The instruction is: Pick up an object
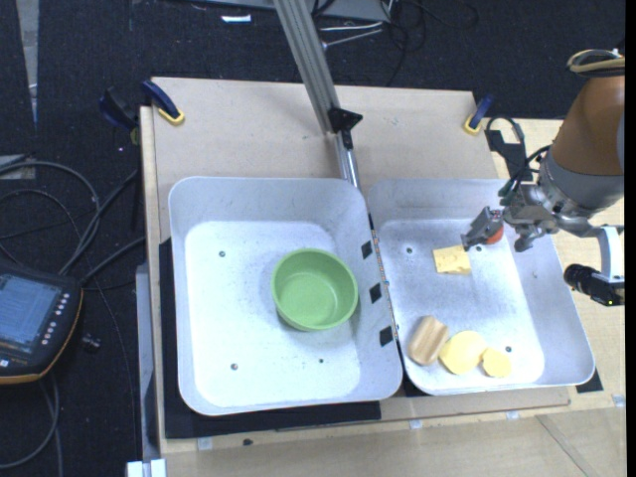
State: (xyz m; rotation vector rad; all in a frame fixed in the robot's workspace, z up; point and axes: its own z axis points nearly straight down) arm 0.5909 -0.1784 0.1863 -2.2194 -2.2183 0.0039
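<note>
You have the gripper [484,233] hovering just beside the yellow cheese wedge [452,260] in the right bin [556,351]; whether it's apart, you cannot tell. Centre over the wedge before descending.

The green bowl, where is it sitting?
The green bowl sits in the left bin, near its middle, across the divider from the yellow pieces.

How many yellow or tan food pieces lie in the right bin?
4: a yellow wedge just beside the gripper, and a tan roll, yellow disc and small yellow piece along the near edge.
</note>
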